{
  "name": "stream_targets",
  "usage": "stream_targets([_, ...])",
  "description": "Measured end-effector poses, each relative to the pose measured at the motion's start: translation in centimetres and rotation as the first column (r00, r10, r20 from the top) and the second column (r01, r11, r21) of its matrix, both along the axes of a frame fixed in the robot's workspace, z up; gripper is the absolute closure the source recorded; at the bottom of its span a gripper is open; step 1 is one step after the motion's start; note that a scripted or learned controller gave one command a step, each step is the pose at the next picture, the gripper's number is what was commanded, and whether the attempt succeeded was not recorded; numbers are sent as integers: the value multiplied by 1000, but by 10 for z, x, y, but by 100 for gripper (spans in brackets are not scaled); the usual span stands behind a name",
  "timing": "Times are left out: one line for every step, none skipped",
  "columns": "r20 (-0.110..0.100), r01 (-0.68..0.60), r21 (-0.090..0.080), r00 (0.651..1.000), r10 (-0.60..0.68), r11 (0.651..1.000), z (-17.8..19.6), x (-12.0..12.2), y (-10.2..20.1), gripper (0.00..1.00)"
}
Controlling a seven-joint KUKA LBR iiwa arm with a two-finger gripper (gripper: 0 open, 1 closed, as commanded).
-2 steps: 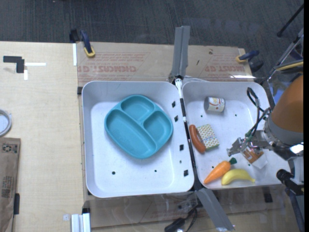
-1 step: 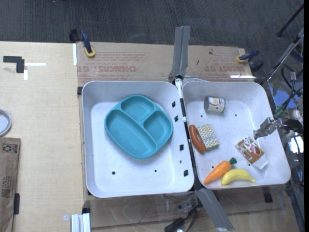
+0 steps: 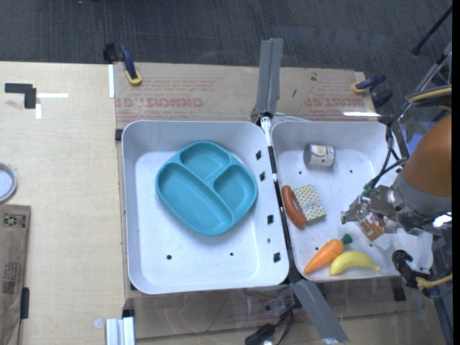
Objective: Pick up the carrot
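Observation:
An orange carrot (image 3: 324,254) with a green top lies slanted near the front edge of the right bin (image 3: 359,141), touching a yellow banana (image 3: 352,263) on its right. My gripper (image 3: 370,217) hovers at the bin's right side, just above and to the right of the carrot's green end, apart from it. A small orange-and-white object sits right under the gripper's tip.
The right bin also holds a red sausage (image 3: 292,205), a checkered sponge block (image 3: 310,202) and a small can (image 3: 320,154) at the back. A blue divided plate (image 3: 206,187) lies in the left bin (image 3: 136,214). A grey divider (image 3: 269,77) stands between the bins.

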State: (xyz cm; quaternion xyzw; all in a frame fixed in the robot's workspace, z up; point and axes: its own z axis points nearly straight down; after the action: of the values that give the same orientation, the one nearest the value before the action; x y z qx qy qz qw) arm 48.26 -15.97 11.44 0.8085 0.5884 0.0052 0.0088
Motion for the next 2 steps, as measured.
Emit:
stream_targets([5,-483,-26,875,484,875,-8,4,45,0])
stream_targets([-12,-801,-25,599,801,599,-9,3,30,0])
